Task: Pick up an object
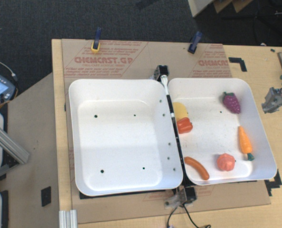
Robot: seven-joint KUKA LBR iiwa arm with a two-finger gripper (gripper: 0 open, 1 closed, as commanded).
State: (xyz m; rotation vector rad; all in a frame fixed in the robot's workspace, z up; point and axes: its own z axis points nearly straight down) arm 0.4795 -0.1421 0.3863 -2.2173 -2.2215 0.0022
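Nearest the camera, along the front of the right bin (264, 172), lie a toy sausage (197, 167) and a pinkish round fruit (226, 162), then a carrot (245, 142) by the right wall, a red and yellow piece (181, 118) against the divider, and a bunch of purple grapes (231, 102) toward the back; the left bin (79, 175) sits beside it. Nothing looks lifted yet, so the whole pick seems left to do. The gripper (273, 100) sits off the right bin's far right edge, grapes closest, and how it is set is too unclear to tell.
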